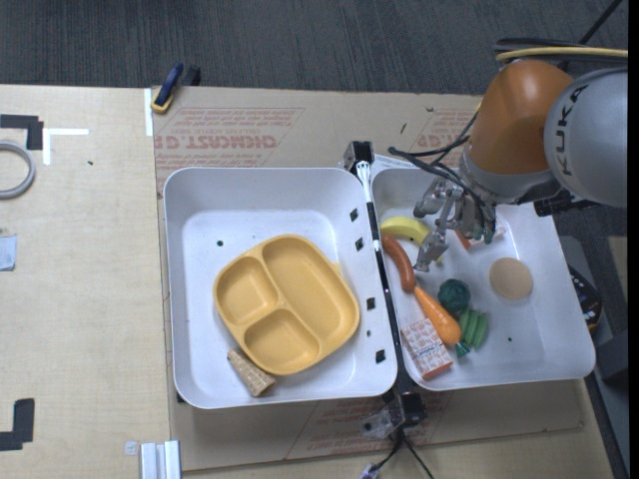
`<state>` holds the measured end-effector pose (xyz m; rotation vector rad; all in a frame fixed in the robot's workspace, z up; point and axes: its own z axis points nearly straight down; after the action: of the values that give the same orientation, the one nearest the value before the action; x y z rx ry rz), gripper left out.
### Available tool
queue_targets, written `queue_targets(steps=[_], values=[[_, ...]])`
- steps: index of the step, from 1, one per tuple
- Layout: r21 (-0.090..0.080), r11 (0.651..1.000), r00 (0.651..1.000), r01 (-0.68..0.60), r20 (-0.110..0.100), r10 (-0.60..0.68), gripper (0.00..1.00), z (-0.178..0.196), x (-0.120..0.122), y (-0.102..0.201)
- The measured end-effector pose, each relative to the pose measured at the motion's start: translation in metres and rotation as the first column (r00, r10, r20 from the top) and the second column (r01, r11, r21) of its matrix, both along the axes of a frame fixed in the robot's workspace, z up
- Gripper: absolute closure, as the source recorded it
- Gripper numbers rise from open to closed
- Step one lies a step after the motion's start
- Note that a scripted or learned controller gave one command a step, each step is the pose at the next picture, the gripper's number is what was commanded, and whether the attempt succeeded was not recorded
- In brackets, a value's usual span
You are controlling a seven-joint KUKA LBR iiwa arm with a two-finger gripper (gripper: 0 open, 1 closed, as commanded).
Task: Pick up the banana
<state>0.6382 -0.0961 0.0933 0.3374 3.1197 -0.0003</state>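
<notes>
The yellow banana lies in the right bin, near its left wall at the back. My gripper hangs just to the right of the banana, pointing down into the bin. Its fingers look spread apart, and the banana is not between them. A small red thing shows close to the right finger, partly hidden. The arm's orange band is above and behind the gripper.
The right bin also holds a brown sausage, a carrot, a dark green ball, a green vegetable, a beige ball and a small red-and-white carton. In the left bin lie a yellow divided plate and a tan wafer.
</notes>
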Motion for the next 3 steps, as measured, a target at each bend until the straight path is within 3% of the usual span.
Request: queue_targets(steps=[1, 2, 3], values=[[0.0, 1.0, 1.0, 0.0, 0.0, 0.0, 0.0, 0.0, 0.0, 0.0], [0.0, 0.99, 0.99, -0.144, 0.001, 0.144, 0.0, 0.1, 0.015, 0.06], [0.0, 0.938, 0.938, -0.346, -0.001, 0.346, 0.0, 0.099, -0.042, 0.042]])
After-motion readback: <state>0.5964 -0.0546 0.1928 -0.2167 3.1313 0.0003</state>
